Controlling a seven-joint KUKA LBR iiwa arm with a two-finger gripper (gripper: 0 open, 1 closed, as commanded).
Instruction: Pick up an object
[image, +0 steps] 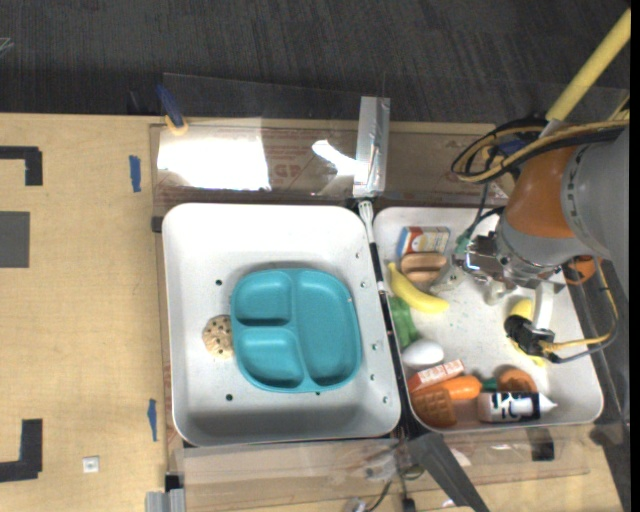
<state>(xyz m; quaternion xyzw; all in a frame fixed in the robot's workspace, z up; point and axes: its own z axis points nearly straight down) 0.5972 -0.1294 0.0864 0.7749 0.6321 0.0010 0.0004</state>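
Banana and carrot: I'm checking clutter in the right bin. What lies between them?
In the camera view, a green item and a white egg-like piece lie between the banana and the carrot.

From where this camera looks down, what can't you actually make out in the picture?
- The pincer: in the camera view the grey arm's wrist covers most of it, so its grip is unclear.
- The small box in the right bin: its label is too blurred to read.
- The green item: the banana lies over its top, so its kind is unclear.
- The black-and-white bottle: print too small to read.
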